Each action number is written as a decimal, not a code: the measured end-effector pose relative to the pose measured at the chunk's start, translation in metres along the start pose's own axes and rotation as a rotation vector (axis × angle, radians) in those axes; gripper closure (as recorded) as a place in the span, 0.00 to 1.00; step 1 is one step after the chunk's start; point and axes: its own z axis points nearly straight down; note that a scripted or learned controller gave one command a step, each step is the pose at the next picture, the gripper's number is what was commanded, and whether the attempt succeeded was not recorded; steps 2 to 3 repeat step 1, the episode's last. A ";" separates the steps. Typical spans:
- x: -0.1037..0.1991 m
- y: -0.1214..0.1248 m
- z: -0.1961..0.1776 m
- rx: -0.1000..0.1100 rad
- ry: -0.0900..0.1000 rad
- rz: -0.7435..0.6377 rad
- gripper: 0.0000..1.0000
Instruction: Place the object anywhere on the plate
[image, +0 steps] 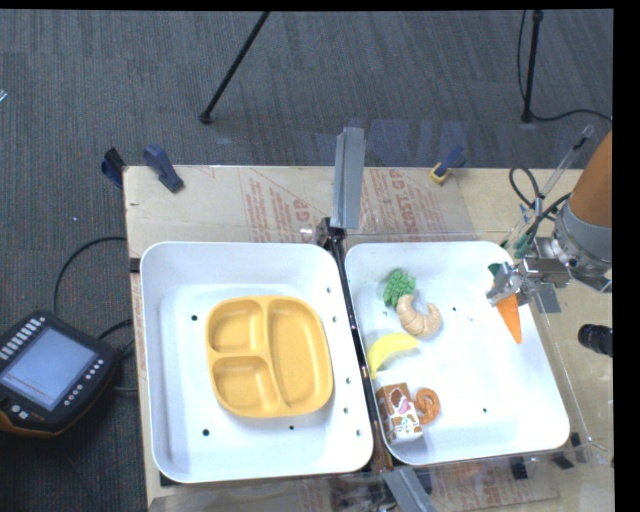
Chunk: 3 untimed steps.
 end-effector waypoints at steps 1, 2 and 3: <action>0.000 0.000 0.000 0.000 0.000 0.000 0.00; 0.000 0.000 0.000 0.000 0.000 0.000 0.00; 0.000 0.000 0.000 0.000 0.000 0.000 0.00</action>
